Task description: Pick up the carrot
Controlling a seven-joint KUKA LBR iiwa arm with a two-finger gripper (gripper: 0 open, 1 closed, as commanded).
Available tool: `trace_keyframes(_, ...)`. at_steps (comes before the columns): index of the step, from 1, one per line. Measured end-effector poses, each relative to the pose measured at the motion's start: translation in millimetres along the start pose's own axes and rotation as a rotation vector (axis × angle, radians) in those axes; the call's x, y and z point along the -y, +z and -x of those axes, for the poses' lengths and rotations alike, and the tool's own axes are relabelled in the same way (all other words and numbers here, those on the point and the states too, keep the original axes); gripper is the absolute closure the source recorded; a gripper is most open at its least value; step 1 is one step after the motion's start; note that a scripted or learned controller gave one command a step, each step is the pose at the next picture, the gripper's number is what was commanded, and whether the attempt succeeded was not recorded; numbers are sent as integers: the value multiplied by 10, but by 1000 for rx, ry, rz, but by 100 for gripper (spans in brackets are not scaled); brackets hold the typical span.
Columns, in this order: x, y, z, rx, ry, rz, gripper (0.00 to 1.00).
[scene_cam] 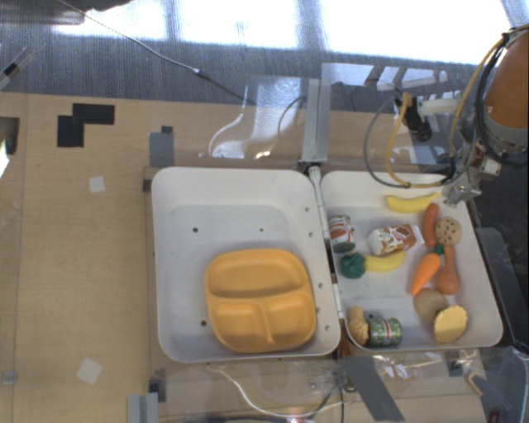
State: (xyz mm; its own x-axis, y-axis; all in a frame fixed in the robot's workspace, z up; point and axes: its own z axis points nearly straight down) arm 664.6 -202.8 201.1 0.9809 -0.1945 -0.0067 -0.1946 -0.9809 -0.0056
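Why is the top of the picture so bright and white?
In the camera view, strong light along the top edge washes out to white glare, hiding detail there; the two white bins are evenly lit with soft shadows, and the orange pointed carrot looks sharp enough; the grey and orange arm at the right edge is slightly blurred.

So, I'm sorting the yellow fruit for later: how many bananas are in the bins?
2, both in the right bin: one banana near its far edge, another banana mid-bin, just beside the green item. Nothing suggests more hidden.
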Motion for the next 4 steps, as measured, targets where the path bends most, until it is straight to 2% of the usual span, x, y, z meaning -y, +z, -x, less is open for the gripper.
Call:
trace_keyframes(1,-3,341,299,-10,1,3,100)
trace_keyframes(2,-57,-454,260,-24,6,2,100)
trace_keyframes(3,8,105,-49,-9,2,0,100)
trace_keyframes(4,-19,-1004,-26,-28,6,3,100)
